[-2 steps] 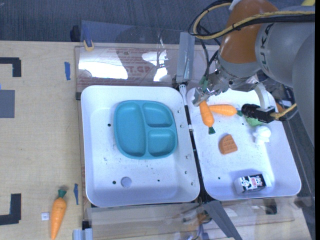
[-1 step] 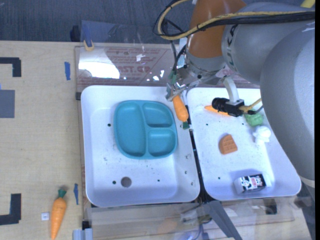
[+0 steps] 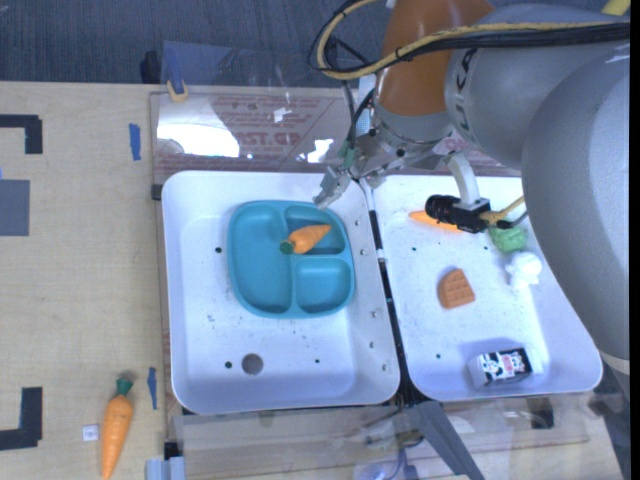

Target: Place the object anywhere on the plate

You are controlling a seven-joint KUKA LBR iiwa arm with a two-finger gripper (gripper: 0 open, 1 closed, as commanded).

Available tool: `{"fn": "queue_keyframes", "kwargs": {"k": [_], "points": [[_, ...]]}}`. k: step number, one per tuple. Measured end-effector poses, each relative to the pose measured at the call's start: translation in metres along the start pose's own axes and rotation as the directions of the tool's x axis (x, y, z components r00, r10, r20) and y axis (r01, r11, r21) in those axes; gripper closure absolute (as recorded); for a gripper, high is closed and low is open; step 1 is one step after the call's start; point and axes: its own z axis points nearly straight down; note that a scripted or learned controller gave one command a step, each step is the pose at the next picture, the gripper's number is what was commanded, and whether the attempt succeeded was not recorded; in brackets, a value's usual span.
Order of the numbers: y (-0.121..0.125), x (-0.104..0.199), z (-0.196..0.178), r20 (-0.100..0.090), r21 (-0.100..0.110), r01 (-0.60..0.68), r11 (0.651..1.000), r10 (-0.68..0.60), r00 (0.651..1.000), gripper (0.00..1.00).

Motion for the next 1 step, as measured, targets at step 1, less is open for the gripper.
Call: {"fn": "queue_keyframes", "kwargs": {"k": [1], "points": [[0.0112, 0.0303, -0.0328, 0.001, -0.003, 0.229, 0.974, -0.229, 0.974, 0.00]]}}
